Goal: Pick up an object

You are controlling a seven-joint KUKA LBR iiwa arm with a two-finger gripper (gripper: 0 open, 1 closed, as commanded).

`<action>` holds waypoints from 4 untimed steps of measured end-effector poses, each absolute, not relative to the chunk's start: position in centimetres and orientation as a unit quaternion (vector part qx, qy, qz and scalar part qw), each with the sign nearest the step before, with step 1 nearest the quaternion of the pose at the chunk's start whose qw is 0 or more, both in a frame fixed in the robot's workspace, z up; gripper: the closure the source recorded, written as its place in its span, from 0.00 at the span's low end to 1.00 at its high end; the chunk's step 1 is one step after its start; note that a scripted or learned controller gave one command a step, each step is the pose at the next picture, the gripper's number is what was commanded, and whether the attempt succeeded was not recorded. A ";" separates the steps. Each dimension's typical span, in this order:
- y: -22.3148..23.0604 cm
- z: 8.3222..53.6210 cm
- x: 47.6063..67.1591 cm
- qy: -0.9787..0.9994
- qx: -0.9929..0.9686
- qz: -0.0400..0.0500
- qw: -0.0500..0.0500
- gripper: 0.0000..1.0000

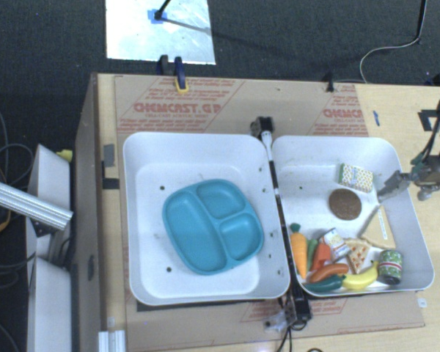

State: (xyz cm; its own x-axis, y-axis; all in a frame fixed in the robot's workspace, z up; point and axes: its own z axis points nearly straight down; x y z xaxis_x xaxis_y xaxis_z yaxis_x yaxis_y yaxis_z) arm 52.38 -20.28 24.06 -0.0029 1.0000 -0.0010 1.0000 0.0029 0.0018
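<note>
Pincer [392, 184] hangs at the right bin's [308, 152] right rim, above bare bin floor; whether it is released or clenched I cannot tell, and nothing shows in its grasp. Judging from that, the pick is not yet made: every object lies in the bin, and the whole of reaching down, gripping and lifting remains.

Nearest, along the right bin's front edge, toy food lies heaped together: a banana [359, 279] and a green pepper [324, 286] at the front wall, a small can [389, 266] in the front right corner, a carrot [298, 249] by the front left wall, and a pizza slice [358, 255] with a few small pieces touching among them. A wooden stick [372, 222] lies slanted just behind the heap. Farther back, near the bin's middle, a brown disc [345, 204] lies alone, and behind it a small patterned box [356, 177], apart from the rest; these two are closest to the pincer and look easiest to take.

Left bin [143, 152] holds a blue divided tray [213, 226], its compartments bare, at its centre. Both bins sit side by side on the worktop [293, 105].
</note>
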 end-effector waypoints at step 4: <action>-15.6 9.6 57.7 0.708 0.706 0.001 0.002 1.00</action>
